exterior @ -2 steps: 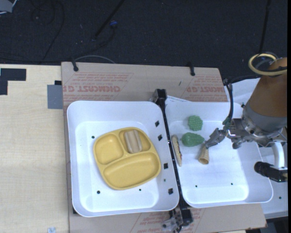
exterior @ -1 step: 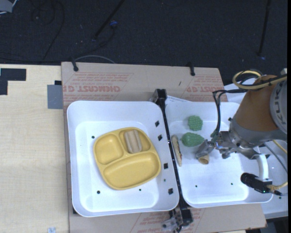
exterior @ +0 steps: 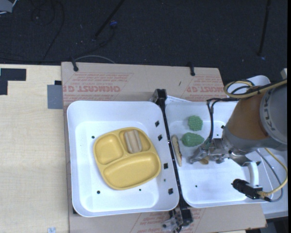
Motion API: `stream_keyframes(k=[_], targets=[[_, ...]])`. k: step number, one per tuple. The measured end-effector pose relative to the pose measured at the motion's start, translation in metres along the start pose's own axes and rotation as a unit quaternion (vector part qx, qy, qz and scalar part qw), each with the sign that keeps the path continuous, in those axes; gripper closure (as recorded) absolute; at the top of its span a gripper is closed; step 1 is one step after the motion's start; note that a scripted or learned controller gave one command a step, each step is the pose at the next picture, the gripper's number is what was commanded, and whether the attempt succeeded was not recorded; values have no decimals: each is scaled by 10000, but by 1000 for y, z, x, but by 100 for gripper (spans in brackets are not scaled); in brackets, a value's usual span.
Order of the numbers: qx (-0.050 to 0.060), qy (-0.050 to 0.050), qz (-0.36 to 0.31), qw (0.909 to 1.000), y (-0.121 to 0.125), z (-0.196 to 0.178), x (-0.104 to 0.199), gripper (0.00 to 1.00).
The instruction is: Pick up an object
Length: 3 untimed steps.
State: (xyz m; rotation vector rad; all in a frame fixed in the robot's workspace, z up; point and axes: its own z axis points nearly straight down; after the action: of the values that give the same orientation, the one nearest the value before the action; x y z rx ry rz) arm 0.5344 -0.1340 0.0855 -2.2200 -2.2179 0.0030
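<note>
**Two bins side by side on the desk**

The left bin (exterior: 82,130) holds a divided tray (exterior: 126,158), with a small piece (exterior: 133,141) in the tray's far right compartment. In the right bin (exterior: 208,198), two lumps (exterior: 194,123) (exterior: 192,139) lie toward the far left. The gripper (exterior: 200,155) sits just near of them, reaching in from the right.

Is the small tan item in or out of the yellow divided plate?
In. The small tan ridged item lies inside the upper right compartment of the yellow divided plate, which sits in the left white bin.
</note>
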Motion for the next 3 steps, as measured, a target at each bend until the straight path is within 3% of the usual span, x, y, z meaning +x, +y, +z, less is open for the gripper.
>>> stream_keyframes(k=[1,3], targets=[[-5,1,20,10000,0,-13,-1,100],[-30,-7,-13,10000,7,-118,-1,100]])
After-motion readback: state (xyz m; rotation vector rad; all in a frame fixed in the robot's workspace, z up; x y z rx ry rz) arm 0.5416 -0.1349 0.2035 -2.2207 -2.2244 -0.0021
